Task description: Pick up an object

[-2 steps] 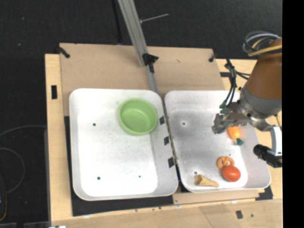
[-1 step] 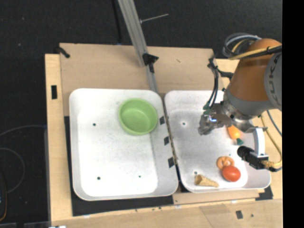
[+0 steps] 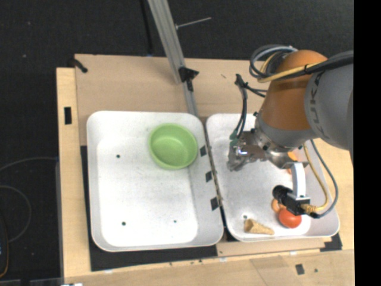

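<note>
While reaching leftward, gripper (image 3: 237,157) low over right bin (image 3: 238,219)

Hidden under the arm
The arm (image 3: 297,100) covers much of the right bin (image 3: 238,216); the orange object (image 3: 290,218) is partly hidden by a black piece.

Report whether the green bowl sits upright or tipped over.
Upright: the round green plastic bowl in the left white bin shows its open mouth and inner floor.

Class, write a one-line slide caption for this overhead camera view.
KUKA arm's end effector lowered into the right bin near a tomato and a cone-shaped piece; green bowl in the left bin.
</note>
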### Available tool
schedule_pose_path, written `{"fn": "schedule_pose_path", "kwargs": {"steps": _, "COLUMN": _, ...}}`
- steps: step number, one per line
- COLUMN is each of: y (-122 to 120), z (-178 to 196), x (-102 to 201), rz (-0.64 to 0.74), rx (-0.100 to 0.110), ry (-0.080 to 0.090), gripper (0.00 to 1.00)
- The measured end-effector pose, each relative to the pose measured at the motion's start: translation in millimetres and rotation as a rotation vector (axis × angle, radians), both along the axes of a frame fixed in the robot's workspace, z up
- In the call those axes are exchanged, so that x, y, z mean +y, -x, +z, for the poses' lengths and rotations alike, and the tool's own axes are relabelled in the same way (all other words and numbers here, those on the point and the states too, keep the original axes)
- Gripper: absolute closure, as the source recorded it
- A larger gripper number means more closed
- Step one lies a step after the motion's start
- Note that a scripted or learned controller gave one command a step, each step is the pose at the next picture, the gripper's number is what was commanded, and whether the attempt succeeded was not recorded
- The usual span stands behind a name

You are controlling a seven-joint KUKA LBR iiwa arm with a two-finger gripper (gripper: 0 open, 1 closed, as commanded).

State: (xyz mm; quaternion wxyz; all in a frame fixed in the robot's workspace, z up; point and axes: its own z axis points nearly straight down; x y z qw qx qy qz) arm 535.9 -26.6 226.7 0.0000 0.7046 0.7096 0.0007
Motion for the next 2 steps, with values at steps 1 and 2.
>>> {"fn": "schedule_pose_path", "kwargs": {"steps": 1, "y": 9, "z": 16, "x": 50, "rz": 0.002, "rx": -0.003, "ry": -0.001, "gripper": 1.0}}
{"fn": "schedule_pose_path", "kwargs": {"steps": 2, "y": 10, "z": 13, "x": 108, "rz": -0.003, "rx": 0.0, "ry": 0.0, "gripper": 1.0}}
